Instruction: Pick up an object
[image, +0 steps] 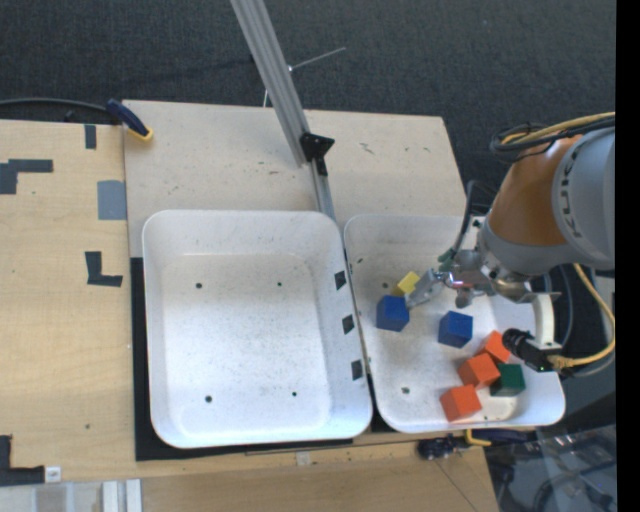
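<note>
Camera view: your gripper (432, 287) sits low over the right bin (420, 235), near its middle, and it's right up against the yellow block (408, 283). Whether that block is actually pinched, you can't tell from here, and the fingers' state is just as unclear.

The yellow block lies toward the bin's left wall, with a blue cube (393, 313) just beside it on the near side. A second blue cube (455, 329) sits mid-bin, apart from both. Down in the near right corner you've got a tight cluster: three orange blocks (478, 369) and a green one (512, 379), touching.

These look like small rigid cubes, probably light, hard-faced and a bit slick. You'd want two opposite flat faces, squarely, not corners. The lone blue cube looks easiest; the cluster leaves little room for the fingers.
</note>
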